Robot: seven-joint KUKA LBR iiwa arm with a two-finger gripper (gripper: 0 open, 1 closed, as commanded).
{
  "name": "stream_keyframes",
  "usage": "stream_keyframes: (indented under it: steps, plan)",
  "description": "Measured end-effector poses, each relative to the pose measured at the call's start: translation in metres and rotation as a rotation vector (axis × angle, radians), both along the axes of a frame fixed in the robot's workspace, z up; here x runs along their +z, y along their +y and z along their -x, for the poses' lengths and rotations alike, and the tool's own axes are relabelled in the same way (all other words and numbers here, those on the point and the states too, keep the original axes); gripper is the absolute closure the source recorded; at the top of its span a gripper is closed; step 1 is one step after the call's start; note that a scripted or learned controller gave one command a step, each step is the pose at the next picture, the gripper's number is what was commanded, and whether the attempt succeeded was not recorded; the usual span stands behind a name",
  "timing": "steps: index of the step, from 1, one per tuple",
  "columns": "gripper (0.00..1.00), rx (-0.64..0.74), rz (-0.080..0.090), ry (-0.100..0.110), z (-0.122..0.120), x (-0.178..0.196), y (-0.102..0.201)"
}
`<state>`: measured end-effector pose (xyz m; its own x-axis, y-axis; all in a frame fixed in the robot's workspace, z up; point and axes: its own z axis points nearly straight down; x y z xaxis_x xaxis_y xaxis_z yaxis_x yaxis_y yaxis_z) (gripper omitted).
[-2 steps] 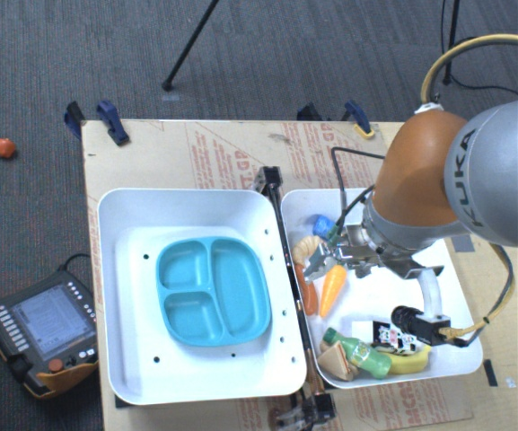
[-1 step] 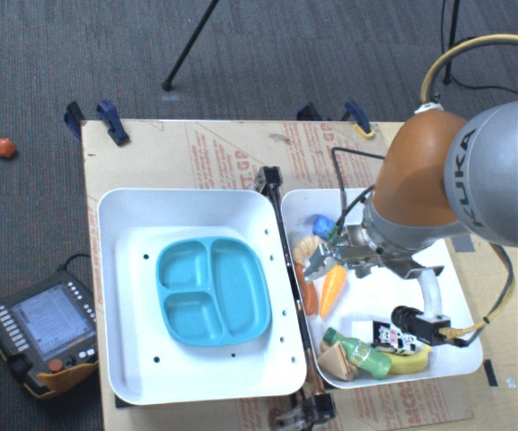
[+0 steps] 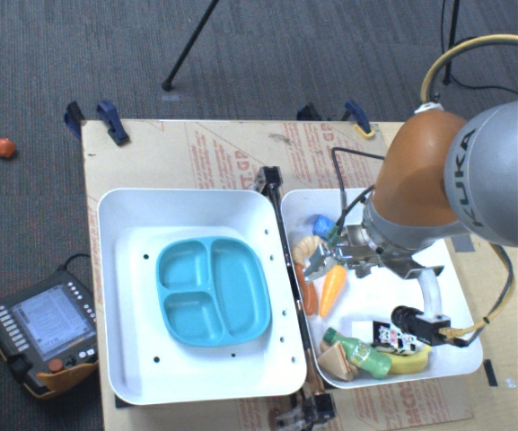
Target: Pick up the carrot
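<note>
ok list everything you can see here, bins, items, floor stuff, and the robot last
bins: 2, white, side by side on the bench
divided plate: 1, light blue, in the left bin
carrot: 1, orange, in the right bin near its left wall, beside the gripper
green bottle: 1, green, near edge of right bin
banana: 1, yellow, near edge of right bin
blue item: 1, blue, far part of right bin, partly hidden
clamps: blue, along the far bench edge
small ball: 1, red-orange, on the floor at left
control pendant: 1, grey and orange, floor at lower left
arm: 1, grey with orange band
gripper: 1, over right bin
</note>
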<state>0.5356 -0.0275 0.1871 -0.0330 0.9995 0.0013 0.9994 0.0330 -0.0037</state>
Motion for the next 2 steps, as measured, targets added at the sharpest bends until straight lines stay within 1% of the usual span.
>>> stream_keyframes:
  steps: [1, 2]
  plan:
    - [0.0, -0.135, 0.0, 0.002, -0.01, -0.101, -0.064]
    - [1.0, -0.14, -0.001, 0.002, -0.011, -0.09, -0.064]
